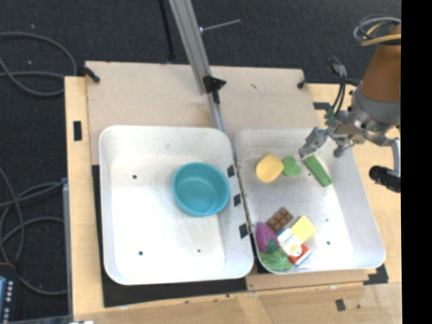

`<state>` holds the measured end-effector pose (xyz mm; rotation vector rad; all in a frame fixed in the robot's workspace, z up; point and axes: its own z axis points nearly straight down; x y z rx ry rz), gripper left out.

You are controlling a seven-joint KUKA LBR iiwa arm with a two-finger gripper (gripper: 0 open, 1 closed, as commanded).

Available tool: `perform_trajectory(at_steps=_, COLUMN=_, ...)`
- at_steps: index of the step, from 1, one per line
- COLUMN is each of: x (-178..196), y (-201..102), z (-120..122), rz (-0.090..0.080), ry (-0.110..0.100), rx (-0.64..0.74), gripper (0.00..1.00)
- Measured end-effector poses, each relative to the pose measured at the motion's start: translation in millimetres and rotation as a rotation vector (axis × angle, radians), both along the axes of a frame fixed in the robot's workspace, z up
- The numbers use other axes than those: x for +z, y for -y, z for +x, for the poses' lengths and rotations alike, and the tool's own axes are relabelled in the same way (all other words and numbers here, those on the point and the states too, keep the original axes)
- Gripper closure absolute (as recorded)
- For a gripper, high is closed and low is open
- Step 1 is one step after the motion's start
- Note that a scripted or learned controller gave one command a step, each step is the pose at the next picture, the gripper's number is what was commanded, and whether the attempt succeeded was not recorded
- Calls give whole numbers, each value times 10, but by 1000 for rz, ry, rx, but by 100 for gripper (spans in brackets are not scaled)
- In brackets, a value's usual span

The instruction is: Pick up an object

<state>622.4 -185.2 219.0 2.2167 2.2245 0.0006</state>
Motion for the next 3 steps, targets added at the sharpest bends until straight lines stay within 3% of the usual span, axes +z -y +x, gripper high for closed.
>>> perform_trajectory(at_steps=1, x=0, y=2, z=-1, rz=-1, ry=0, rx=1, gripper=0)
perform_trajectory(at_steps=3, x=-1061, y=30, z=-75, rz=-2, ry=-6, rx=-5, gripper=0)
